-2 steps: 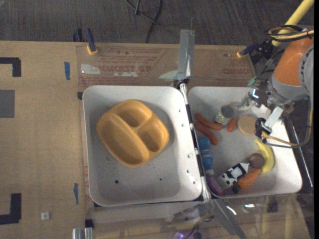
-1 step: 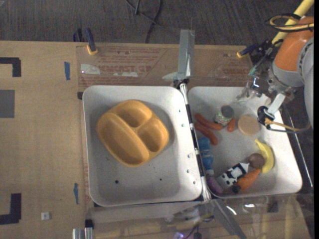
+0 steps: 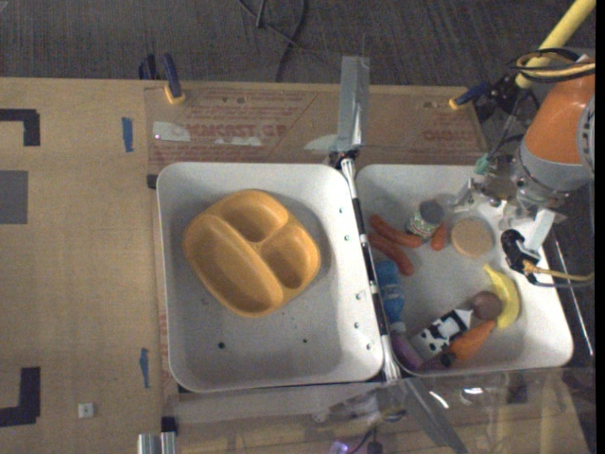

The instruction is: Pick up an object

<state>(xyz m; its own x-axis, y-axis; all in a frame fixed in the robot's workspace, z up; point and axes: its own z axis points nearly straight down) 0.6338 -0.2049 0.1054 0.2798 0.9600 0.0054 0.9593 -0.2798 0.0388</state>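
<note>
The right bin (image 3: 553, 343) holds several small things. Two red sausages (image 3: 392, 239) lie near its left wall, with a small grey-topped jar (image 3: 424, 218) beside them. A round tan disc (image 3: 472, 237) sits mid-bin. Toward the front lie a yellow banana (image 3: 505, 296), an orange carrot (image 3: 471, 340), a black-and-white toy (image 3: 440, 332), a blue item (image 3: 388, 289) and a purple item (image 3: 407, 352). My gripper (image 3: 485, 195) hangs over the bin's back right part, just above and behind the tan disc. Nothing shows held in it.
The left bin (image 3: 189, 348) holds a yellow divided plate (image 3: 250, 251). A metal divider (image 3: 364, 253) separates the bins. Cables and a black fitting (image 3: 515, 246) hang by the arm at the right bin's right side. Clamps stand on the cardboard behind.
</note>
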